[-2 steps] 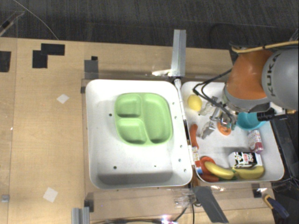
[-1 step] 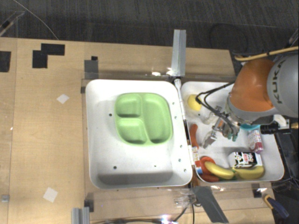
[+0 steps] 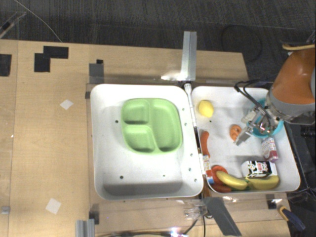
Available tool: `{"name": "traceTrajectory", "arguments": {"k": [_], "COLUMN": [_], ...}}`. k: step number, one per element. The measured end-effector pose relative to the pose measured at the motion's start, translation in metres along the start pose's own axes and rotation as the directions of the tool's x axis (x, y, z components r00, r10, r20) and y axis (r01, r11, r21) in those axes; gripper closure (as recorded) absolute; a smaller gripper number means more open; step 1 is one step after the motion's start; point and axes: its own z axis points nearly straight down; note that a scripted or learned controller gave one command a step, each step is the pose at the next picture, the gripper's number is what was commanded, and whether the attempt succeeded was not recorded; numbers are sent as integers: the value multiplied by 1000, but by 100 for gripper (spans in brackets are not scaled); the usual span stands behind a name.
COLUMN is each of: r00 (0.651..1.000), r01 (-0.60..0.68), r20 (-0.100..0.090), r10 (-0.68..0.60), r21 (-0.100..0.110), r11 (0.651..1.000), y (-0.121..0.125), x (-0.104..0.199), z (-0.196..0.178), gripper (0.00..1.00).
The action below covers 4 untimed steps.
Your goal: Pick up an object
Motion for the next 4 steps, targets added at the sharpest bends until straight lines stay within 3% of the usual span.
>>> {"name": "traceTrajectory", "arguments": {"k": [1,2,3,4], "r00": [997,959,873,781], "r01": [-79,-283,-488,-625], "r20": [0,2,0,1], "r10": [79,283,488,625], "r21": [-3,0,-2,-2], "r11": [997,959,873,781], "y": [60,69,40,49], "x": [7,17,24,24], "z": [45,45,45,45], "gripper": [0,0,0,0]}}
